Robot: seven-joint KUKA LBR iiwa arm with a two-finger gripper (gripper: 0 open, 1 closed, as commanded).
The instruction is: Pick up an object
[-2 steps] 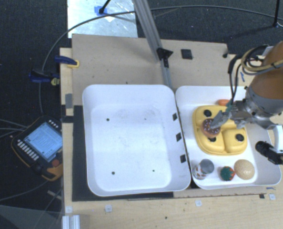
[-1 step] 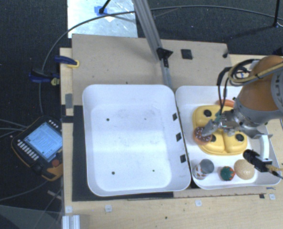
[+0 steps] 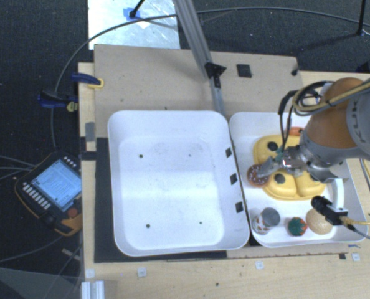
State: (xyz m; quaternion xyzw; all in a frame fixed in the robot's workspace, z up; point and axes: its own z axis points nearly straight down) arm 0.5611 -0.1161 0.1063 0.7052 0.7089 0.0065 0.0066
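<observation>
My gripper hangs low over the right bin, at the left side of a yellow moulded toy with dark spots. A brown ring-shaped object lies just left of the gripper, touching or nearly touching it. Along the bin's front edge sit a grey and white object, a green and orange ball and a beige rounded object. The wrist hides part of the yellow toy.
The left bin stands beside the right one, with black clips on the wall they share. A slanted metal pole rises behind the bins. A teach pendant lies off the bench to the left.
</observation>
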